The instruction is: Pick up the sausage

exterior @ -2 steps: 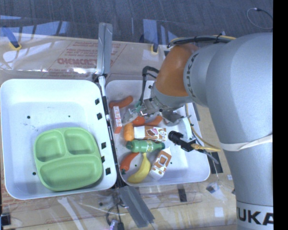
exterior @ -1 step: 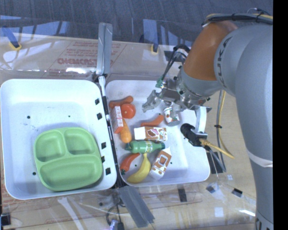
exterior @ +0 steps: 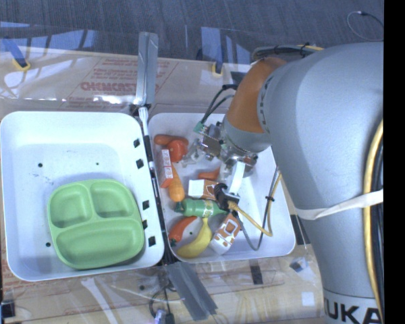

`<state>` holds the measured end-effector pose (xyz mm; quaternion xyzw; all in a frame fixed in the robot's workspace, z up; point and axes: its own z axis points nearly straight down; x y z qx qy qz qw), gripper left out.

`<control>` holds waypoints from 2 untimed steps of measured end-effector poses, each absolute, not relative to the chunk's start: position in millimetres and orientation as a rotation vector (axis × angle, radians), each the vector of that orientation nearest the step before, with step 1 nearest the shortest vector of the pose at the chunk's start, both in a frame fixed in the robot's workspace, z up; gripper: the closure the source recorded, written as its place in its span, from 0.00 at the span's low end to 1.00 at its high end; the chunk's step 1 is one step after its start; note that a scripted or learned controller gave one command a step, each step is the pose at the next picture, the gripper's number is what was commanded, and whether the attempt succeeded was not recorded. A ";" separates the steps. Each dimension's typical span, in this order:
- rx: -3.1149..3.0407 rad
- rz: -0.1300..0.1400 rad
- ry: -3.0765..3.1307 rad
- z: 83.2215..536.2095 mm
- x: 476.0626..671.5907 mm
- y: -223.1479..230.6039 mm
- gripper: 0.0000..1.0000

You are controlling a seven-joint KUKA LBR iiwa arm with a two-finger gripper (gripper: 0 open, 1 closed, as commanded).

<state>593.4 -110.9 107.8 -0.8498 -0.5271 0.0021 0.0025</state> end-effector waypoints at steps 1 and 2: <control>-2.672 -0.015 -1.673 101.8 661.2 -103.3 0.00; -2.729 -0.013 -1.570 99.5 643.9 -94.1 0.00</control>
